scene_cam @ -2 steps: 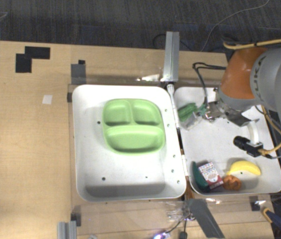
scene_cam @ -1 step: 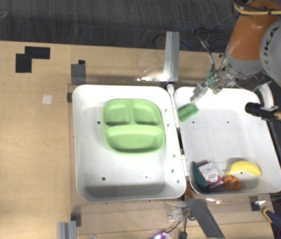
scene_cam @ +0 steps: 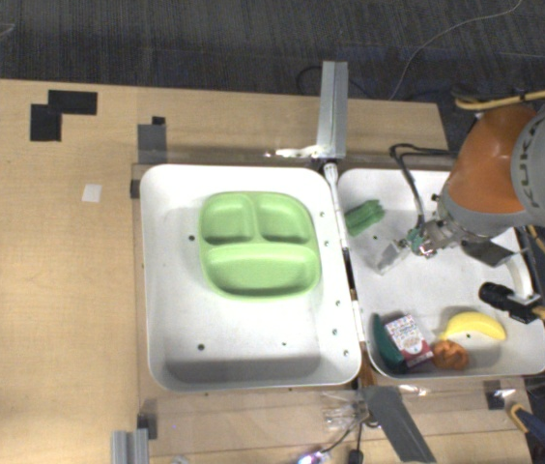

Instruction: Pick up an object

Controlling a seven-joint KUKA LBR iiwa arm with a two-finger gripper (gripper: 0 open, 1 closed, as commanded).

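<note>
Wooden bench [scene_cam: 50, 259], dark carpet [scene_cam: 205, 17]

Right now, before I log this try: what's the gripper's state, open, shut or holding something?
Gripper: cannot be told from this view; it hangs over the right bin, near the green object.

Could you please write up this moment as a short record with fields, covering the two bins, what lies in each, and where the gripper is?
left bin: holds a green divided plate
right bin: green block near the top left; banana, small printed box and orange piece along the near edge
gripper: low in the right bin, below the green block
fingers: state unclear
held: nothing seen between the fingers
</note>
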